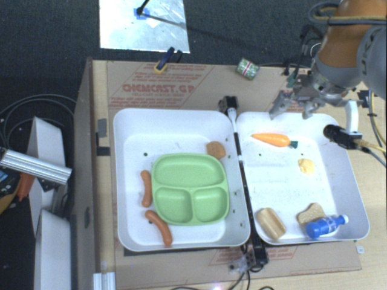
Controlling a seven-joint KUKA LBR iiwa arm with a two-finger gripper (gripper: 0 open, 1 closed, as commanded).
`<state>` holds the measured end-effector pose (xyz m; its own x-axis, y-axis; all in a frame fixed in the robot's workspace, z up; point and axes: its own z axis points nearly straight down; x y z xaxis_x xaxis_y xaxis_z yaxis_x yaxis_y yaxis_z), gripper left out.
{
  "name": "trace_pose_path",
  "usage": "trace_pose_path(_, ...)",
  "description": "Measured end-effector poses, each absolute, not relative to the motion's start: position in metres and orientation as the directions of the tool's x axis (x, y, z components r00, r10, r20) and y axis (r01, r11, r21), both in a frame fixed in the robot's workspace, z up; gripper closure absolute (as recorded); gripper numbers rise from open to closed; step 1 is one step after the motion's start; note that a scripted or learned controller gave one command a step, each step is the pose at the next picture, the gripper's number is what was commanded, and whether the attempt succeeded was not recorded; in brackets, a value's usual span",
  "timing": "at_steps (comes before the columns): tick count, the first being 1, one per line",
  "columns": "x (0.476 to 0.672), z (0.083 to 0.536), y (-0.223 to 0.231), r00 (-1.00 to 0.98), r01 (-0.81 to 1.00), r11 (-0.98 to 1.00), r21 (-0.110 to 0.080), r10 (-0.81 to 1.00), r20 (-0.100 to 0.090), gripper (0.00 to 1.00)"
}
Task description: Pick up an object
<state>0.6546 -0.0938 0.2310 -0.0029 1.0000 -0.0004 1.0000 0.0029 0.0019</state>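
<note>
Here the gripper (295, 106) hovers above the right bin's (347, 180) far rim, fingers spread and holding nothing. The carrot (272, 139) lies just below; next comes a short descent onto it.

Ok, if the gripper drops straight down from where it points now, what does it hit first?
Probably bare floor at the right bin's far edge: the gripper hangs above that rim, with the carrot nearer the camera. Depth is unclear.

Dark carpet floor (48, 35), shiny metal sheet (144, 17), cardboard-topped bench (163, 83).
</note>
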Motion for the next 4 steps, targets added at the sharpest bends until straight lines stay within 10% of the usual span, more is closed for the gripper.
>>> trace_pose_path(2,0.670,0.089,-0.126,-0.006,1.000,0.006,0.006,1.000,0.003,0.00)
trace_pose_path(3,0.672,0.102,-0.126,-0.008,1.000,0.008,0.011,1.000,0.002,1.00)
trace_pose_path(4,0.648,0.178,-0.188,-0.001,1.000,0.001,0.005,1.000,-0.003,1.00)
